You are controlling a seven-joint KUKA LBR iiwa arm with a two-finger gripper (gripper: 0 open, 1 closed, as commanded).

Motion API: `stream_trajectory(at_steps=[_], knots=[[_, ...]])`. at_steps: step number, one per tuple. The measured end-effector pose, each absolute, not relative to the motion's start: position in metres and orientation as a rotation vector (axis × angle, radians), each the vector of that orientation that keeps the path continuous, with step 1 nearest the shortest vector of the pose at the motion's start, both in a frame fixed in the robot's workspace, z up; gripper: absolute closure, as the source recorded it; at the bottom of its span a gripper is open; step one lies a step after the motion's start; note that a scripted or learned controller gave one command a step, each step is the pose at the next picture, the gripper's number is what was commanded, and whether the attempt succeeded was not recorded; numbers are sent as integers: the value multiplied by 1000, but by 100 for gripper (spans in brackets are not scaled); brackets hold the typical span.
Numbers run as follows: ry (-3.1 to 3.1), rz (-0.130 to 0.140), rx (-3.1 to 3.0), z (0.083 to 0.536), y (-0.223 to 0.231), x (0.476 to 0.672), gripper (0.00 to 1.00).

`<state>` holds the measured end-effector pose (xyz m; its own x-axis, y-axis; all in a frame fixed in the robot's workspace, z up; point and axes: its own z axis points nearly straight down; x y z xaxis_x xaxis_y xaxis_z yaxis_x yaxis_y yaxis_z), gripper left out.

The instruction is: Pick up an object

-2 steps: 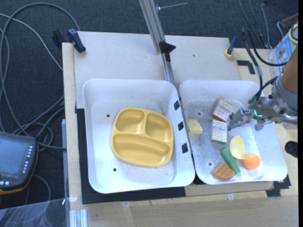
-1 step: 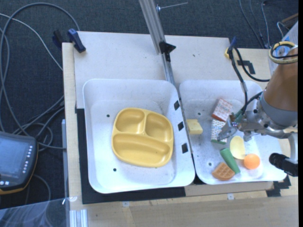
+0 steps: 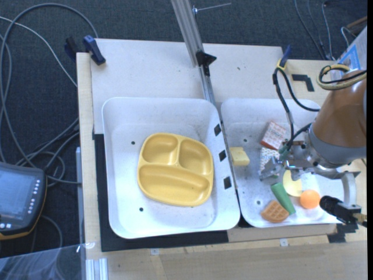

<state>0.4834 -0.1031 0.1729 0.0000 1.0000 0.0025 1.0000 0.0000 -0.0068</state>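
Two white bins sit on the desk [image 3: 151,63]. The left bin [image 3: 116,121] holds a yellow tray [image 3: 175,169]. The right bin [image 3: 245,209] holds a yellow block [image 3: 239,156], green stick [image 3: 282,196], orange ball [image 3: 310,199] and waffle [image 3: 275,212]. The arm [image 3: 341,121] hides part of it. I cannot tell whether the jaws [image 3: 274,169] are open or holding anything.

The hand [image 3: 273,171] is too small and blurred to read its fingers. Behind it, the arm [image 3: 341,121] runs off the right edge, covering part of the right bin [image 3: 250,107].
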Motion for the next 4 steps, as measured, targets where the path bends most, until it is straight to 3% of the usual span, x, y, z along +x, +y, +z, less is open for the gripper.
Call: stream_trajectory(at_steps=[1,2,4], knots=[[-2216,6,-2215,111,-96,482,0],[-2221,-2,-2220,126,-96,484,100],[-2228,-8,-2222,223,-91,486,100]])
